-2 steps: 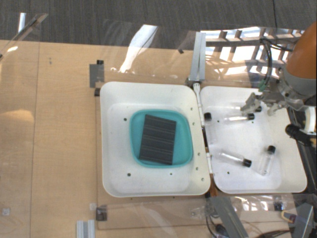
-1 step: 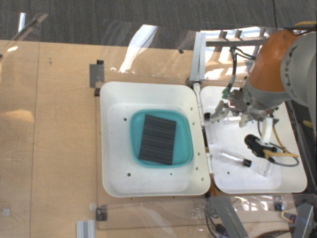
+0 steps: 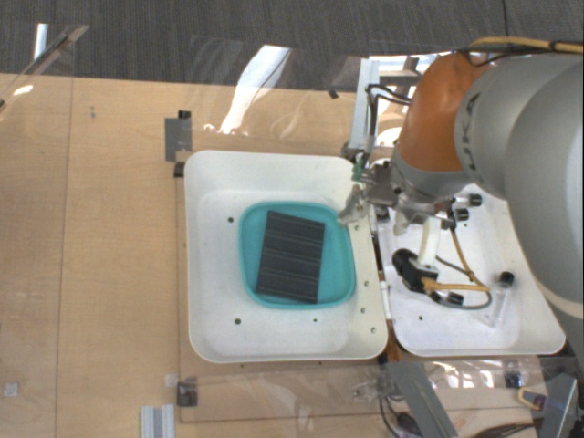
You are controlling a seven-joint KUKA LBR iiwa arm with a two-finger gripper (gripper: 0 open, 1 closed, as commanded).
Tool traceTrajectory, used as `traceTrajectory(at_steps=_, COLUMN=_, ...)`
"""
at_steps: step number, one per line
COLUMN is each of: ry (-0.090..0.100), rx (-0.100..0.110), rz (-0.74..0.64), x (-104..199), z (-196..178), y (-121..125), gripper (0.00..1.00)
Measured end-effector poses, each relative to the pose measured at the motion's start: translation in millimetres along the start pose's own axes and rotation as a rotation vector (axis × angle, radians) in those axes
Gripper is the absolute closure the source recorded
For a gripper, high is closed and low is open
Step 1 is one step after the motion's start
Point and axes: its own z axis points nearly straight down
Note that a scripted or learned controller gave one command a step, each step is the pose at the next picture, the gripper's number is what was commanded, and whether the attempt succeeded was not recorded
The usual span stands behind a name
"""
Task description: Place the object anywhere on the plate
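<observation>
A dark grey ribbed rectangular block (image 3: 291, 255) lies flat on the teal plate (image 3: 250, 245), roughly at the plate's middle, in the left white bin (image 3: 214, 327). My gripper (image 3: 367, 204) hangs from the grey and orange wrist over the seam between the two bins, just right of the plate's upper right rim. It is apart from the block, and nothing shows in its grasp. The wrist hides most of the gripper from above.
The right white bin (image 3: 474, 336) lies under the arm, whose bulk covers that bin's upper and right parts. Bare wooden bench (image 3: 91, 245) stretches to the left of the bins. A small metal bracket (image 3: 179, 138) stands at the left bin's far corner.
</observation>
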Motion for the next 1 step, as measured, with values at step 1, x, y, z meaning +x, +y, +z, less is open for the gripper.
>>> traceTrajectory(at_steps=1, ry=0.000, rx=0.002, rz=0.034, x=55.8, z=-0.1, y=-61.7, gripper=0.00)
